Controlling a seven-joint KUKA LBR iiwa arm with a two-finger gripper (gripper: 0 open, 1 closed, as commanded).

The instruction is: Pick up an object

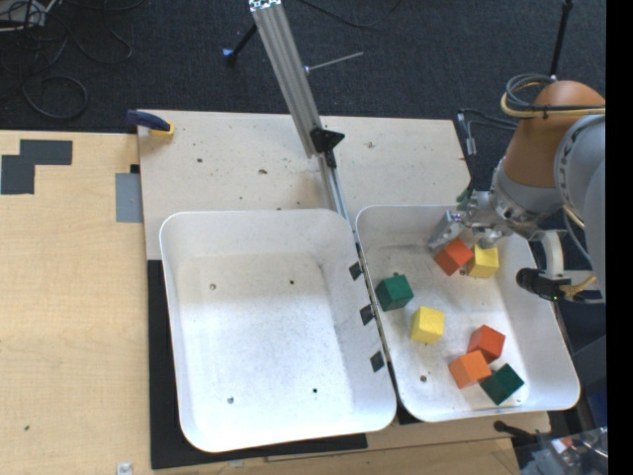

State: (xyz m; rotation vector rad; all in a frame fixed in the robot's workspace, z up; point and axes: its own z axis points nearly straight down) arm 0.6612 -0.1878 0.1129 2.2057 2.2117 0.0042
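Note:
My gripper (465,228) hangs over the far part of the right bin (407,234), directly above an orange cube (454,257) and a yellow cube (486,261) that lie side by side. The orange cube sits just under the gripper's tip; contact cannot be made out. More cubes lie in the same bin: a green one (394,291), a yellow one (427,325), a red one (487,341), an orange one (469,368) and a dark green one (502,384).
The left bin (257,325) stands beside the right one, with black clips (366,313) along the shared rim. A slanted aluminium post (292,77) rises behind the bins. The arm's grey and orange body (554,146) fills the right side.

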